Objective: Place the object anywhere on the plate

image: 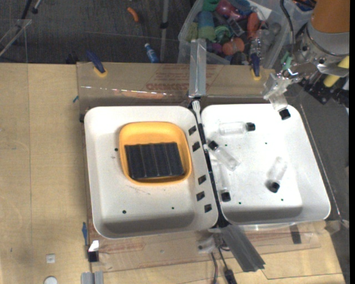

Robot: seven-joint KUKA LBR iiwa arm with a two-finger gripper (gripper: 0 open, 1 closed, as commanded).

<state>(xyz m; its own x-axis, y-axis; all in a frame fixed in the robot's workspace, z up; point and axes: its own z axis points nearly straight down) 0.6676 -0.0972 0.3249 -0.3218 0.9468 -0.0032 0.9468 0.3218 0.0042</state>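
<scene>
From where I stood, the gripper [287, 71] hung over the far right corner of the right bin [314, 166]. It was tangled in glare and cabling, so I could not tell whether it was open or closed. Just below it, a clear vial [275, 90] lay tilted across the bin's far rim, with its black cap [284, 114] pointing down into the bin. It seemed to be the object meant for the plate. The vial was close under the tool, perhaps touching it, but I could not make out a grasp.

Three more clear vials lay on the right bin's floor: one [235, 128] near the far side, one [224, 157] beside the divider, and one [276, 168] towards the near right. Above the tool the arm's orange band [333, 16] rose out of the top right corner.

The yellow plate [152, 128] sat in the left bin [105, 177], well apart from the gripper. A dark ribbed slab [154, 160] covered most of its middle.

To my eye the pick was not yet settled. To do it well, I judged the vial should be taken across its body rather than at the slippery cap end. It should then be lifted high enough to clear both rims and the row of black tabs [198, 163] along the divider. Finally it should be carried left and set down low, on the slab or the bare yellow margin, so that the round vial does not roll off.
</scene>
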